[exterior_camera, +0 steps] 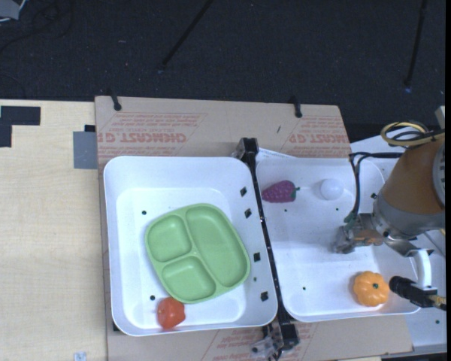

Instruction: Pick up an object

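In the right bin [316, 307] lie a purple bunch of grapes [279, 192] near the back left, a white ball [331, 189] at the back, and an orange pumpkin-like fruit [370, 289] at the front right. My gripper [347, 241] is low over the right bin's floor, between the white ball and the orange fruit, with nothing visible between its fingers. The left bin [128, 201] holds a green divided plate [197, 251] and a red fruit [171, 313] at its front edge.
The arm's orange band [415, 179] and grey wrist [402, 224] overhang the right bin's right side. A black divider [259, 232] runs between the bins. Cardboard [210, 126] lies behind the bins, and a pale bench top [37, 239] spreads to the left.
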